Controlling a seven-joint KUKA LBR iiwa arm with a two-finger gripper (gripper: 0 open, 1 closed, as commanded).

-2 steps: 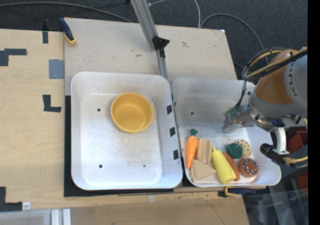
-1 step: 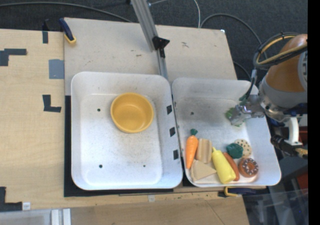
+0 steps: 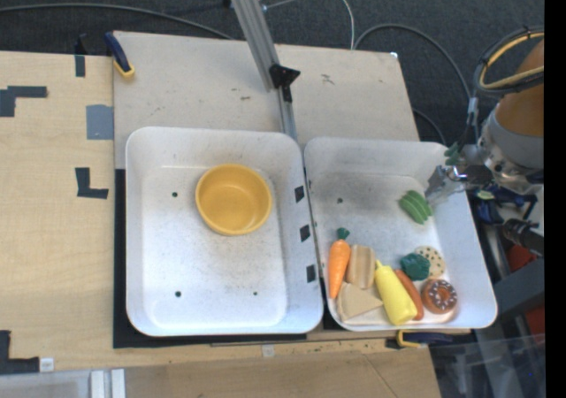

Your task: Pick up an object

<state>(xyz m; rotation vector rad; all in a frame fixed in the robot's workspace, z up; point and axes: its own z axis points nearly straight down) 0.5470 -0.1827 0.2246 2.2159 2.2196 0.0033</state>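
Two shallow white bins sit side by side on a pale wooden bench over dark carpet. Nearest the gripper (image 3: pixel 439 182) lies a small green toy vegetable (image 3: pixel 414 205), alone in the upper right of the right bin (image 3: pixel 371 157). It looks light, stiff and smooth, likely plastic; a pinch across its narrow middle should hold. Whether the fingers are spread or closed is unclear. Further down cluster a carrot (image 3: pixel 338 265), yellow bottle (image 3: pixel 395 292) and doughnut (image 3: pixel 439 296). A yellow bowl (image 3: pixel 233 199) occupies the left bin (image 3: pixel 150 237).

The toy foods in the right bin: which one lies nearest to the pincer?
The green toy vegetable, lying alone just beside the pincer. The carrot, banana, donut and the others cluster at the bin's front edge.
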